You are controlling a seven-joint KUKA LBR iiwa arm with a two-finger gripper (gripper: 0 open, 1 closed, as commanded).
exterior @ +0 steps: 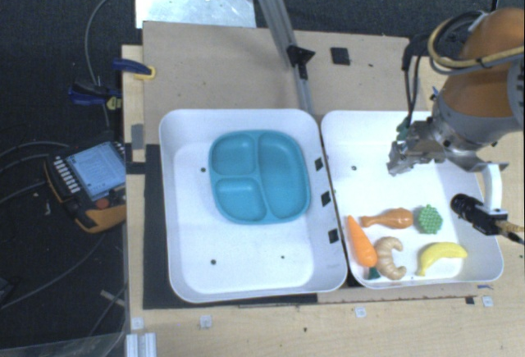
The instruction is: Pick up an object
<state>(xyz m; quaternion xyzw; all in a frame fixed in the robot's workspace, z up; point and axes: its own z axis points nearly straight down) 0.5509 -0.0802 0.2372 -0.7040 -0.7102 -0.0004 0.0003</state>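
Note:
My gripper hangs over the right bin, above its middle, with nothing visible between its fingers. Below it, along the bin's front, lie an orange carrot, a brown chicken drumstick, a green broccoli-like piece, a tan curled piece and a yellow banana. The gripper stands well above and behind these, nearest the drumstick.
The left bin holds a blue divided plate. A grey pole slants across the bench behind the bins. Cables and a handheld device lie off the bench at left.

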